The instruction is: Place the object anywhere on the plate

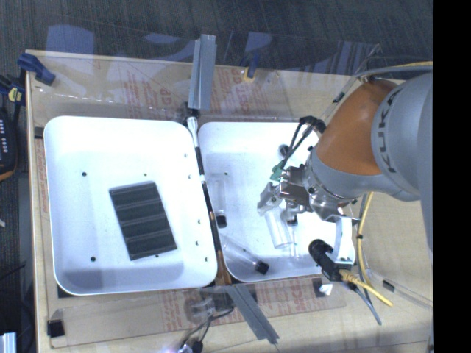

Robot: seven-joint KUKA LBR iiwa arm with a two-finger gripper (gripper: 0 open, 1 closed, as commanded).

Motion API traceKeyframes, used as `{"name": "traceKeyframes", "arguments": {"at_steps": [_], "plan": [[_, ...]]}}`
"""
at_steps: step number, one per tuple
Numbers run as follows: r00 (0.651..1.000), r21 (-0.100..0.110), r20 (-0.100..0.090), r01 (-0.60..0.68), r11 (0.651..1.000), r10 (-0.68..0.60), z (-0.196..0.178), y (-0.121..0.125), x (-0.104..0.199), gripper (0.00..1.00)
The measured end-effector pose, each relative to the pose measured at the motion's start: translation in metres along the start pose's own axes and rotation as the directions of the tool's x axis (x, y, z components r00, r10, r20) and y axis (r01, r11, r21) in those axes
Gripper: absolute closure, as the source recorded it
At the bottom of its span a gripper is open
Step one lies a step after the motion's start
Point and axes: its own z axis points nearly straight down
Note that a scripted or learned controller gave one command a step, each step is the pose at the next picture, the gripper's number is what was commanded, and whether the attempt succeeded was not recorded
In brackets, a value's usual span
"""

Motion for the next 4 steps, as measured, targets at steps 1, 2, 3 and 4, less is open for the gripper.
{"name": "traceKeyframes", "arguments": {"at_steps": [1, 2, 3, 4], "plan": [[0.97, 0.004, 0.003, 0.245, 0.97, -0.245, 0.04, 0.028, 0.078, 1.0], [0.983, 0.002, 0.003, 0.184, 0.983, -0.184, 0.038, 0.03, 0.144, 1.0], [0.991, 0.005, 0.004, 0.131, 0.991, -0.131, 0.04, -0.051, 0.181, 1.0], [0.968, 0.007, 0.006, 0.251, 0.968, -0.251, 0.08, -0.069, 0.245, 1.0]]}}
